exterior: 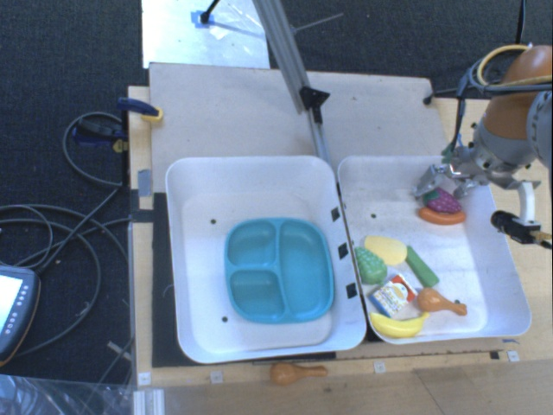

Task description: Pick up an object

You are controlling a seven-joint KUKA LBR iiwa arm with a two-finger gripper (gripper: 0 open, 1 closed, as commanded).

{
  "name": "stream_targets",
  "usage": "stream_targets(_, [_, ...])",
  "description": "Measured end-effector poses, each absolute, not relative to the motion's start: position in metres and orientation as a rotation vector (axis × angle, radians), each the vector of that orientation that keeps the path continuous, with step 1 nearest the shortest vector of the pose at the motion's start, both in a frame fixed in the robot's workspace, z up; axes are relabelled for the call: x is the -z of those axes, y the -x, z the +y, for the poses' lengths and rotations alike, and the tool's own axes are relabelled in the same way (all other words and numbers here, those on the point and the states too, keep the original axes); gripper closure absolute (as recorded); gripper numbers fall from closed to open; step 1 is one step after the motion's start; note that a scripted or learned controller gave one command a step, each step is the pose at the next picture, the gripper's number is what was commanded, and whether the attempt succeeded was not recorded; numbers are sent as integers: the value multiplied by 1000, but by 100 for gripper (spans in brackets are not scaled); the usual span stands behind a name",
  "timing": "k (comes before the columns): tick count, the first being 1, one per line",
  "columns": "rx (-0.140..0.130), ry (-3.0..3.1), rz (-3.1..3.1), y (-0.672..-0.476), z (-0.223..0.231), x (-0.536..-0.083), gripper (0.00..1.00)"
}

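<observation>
My gripper hangs over the far part of the right bin, open, just above a purple bunch of grapes that lies on an orange piece. The fingers straddle the top of the grapes with nothing gripped between them. Nearer the front of this bin lie a yellow lemon, a green leafy piece, a green cucumber, a small white and red carton, an orange drumstick and a yellow banana.
The left bin holds a teal divided plate. Another orange drumstick lies on the bench in front of the bins. A grey pole slants down to the bins' shared wall. Cables and a clamp lie off to the left.
</observation>
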State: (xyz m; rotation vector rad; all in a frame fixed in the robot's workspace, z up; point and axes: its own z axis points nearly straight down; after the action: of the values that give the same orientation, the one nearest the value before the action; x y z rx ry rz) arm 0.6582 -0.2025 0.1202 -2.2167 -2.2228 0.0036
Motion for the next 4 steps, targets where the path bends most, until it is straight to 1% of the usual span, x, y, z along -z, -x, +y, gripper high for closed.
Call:
stream_targets(1, [-1, 2216, -2227, -659, -202, -90, 0])
stream_targets(2, [3, 2218, -2234, -660, -203, -104, 100])
stream_targets(3, [6, 2227, -2227, -654, -205, -164, 100])
stream_targets(4, [8, 2223, -2233, -651, -203, -228, 100])
